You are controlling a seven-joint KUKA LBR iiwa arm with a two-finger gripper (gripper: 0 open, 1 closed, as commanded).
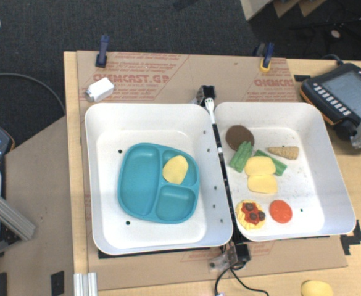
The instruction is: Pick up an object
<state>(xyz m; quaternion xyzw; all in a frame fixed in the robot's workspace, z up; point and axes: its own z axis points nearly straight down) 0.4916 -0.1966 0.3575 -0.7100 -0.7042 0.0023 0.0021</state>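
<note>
A: Logging the layout. Worktop (168, 82) carries two shallow white bins side by side. Left bin (103, 165) has a blue divided tray (144, 187) lying flat, with a pale yellow piece (175, 169) resting in its upper right compartment.

B: And the right bin (319, 165)?

A: All the loose toy food is there, crowded toward its left half. Brown disc (238, 135) at the top, green piece (240, 156) just below and touching it, a tan cone (284, 152) lying on its side to the right. Two yellow pieces, one (260, 165) above the other (262, 183), touching. Lower down, a small pizza-like round (250, 213) just beside a red-orange disc (281, 211).

B: Why that arrangement, in your judgement?

A: Probably source bin and destination bin: pickable items heaped in one, tray waiting in the other. The cluster is tight, so neighbours may get nudged. The red-orange disc and the cone stand a little freer, so they look like easier candidates.

B: State of the hand?

A: Cannot tell whether it is apart or together, or touching anything; nothing to record on it. No item looks lifted; every one rests on a bin floor or the tray.

B: Task status?

A: Pick judged not yet begun.
</note>
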